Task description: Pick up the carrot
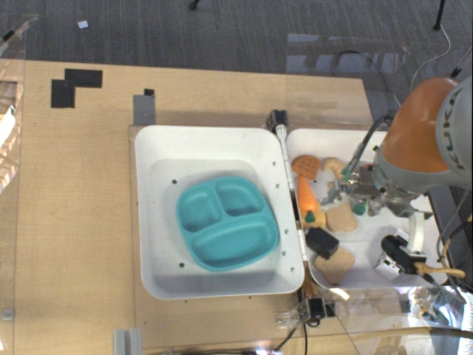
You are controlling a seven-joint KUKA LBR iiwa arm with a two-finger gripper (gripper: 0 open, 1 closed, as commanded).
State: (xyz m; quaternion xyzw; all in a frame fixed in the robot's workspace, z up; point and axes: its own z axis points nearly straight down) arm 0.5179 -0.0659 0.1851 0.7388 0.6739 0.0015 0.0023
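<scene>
On the left, the pale wooden surface [74,220] carries two black tape marks [74,86] near its upper corner; a small grey block [144,109] stands just above the top rim of the shallow white left bin [159,198]. That bin holds a teal plastic plate with three compartments [228,224], lying flat and slightly turned near the bin's middle. The shallow white right bin [366,272] sits side by side with the left one, their long walls touching.

Along the right bin's left wall lies the orange tapered carrot [307,197], lengthwise, its green end toward the near side. Above the carrot rests a round orange-brown waffle-patterned piece [305,166], with a small pale piece [334,165] just beside it on the right. Below the carrot's green end sits a black rectangular block [322,240], and a tan round bread-like slice [334,266] touches the block's lower edge. A second tan round slice [341,219] lies just right of the carrot.

The hand [344,191] is over the right bin, near the carrot on its right side and just above the second slice; the carrot lies in the bin and is not in its grasp. I cannot tell whether the hand is released or clenched. The grey arm with its orange band [421,124] reaches in at the far right.
</scene>
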